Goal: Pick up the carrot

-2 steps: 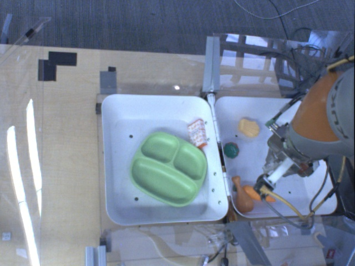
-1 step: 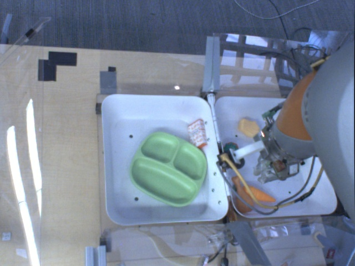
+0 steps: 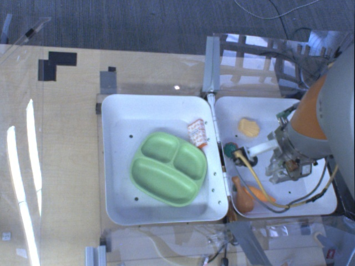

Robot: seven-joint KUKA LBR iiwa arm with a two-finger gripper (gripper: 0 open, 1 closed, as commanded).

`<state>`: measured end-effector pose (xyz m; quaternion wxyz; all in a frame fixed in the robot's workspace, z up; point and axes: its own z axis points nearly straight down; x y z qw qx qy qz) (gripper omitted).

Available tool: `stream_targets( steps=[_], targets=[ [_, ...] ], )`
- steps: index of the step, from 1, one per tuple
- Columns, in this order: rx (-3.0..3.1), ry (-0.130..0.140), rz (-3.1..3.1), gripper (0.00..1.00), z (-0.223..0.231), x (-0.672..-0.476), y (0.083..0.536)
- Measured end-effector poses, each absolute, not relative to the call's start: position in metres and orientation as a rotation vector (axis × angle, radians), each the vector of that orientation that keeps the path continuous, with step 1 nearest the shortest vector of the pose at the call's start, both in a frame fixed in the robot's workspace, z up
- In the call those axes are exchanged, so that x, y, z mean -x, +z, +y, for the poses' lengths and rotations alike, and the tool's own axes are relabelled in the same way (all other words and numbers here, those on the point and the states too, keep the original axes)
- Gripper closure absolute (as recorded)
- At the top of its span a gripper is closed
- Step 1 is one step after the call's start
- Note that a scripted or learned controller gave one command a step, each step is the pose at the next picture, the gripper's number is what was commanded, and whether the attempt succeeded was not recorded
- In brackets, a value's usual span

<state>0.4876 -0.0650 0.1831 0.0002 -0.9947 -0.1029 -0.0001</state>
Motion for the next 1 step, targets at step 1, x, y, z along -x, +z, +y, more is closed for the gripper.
stream_targets(
  steps=[1],
  targets=[
    [3.124,0.000,-0.327,1.00,-0.0287,-0.4881,0.1828]
  ],
)
